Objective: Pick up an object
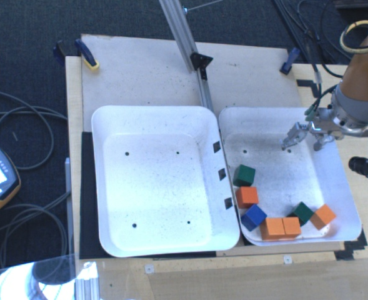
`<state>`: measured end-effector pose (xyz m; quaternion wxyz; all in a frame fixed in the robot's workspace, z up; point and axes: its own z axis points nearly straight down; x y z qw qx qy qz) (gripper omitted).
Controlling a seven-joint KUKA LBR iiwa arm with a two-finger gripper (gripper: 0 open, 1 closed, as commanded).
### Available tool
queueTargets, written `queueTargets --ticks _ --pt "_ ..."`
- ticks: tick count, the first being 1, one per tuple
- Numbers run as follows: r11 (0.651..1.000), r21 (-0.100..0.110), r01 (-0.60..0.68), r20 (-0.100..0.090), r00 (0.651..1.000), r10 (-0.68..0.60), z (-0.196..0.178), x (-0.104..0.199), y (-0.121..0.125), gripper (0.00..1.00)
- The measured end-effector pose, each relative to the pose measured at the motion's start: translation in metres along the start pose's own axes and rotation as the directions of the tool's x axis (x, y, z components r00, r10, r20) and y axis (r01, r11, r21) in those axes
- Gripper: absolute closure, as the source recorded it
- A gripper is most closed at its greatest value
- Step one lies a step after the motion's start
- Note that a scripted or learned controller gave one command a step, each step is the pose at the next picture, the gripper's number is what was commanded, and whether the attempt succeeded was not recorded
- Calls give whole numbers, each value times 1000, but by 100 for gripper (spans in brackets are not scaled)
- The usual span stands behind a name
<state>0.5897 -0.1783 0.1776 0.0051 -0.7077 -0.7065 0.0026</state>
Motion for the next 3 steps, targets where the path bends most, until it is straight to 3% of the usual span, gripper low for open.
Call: queueTargets --ticks 1,2,3 --pt "1000 -4 1 -1 1000 -1 1 35 -70 0" --pt "1000 -23 -1 9 1000 1 65 64 -100 0" --pt "1000 -15 -2 9 1000 2 78 -30 -51 0"
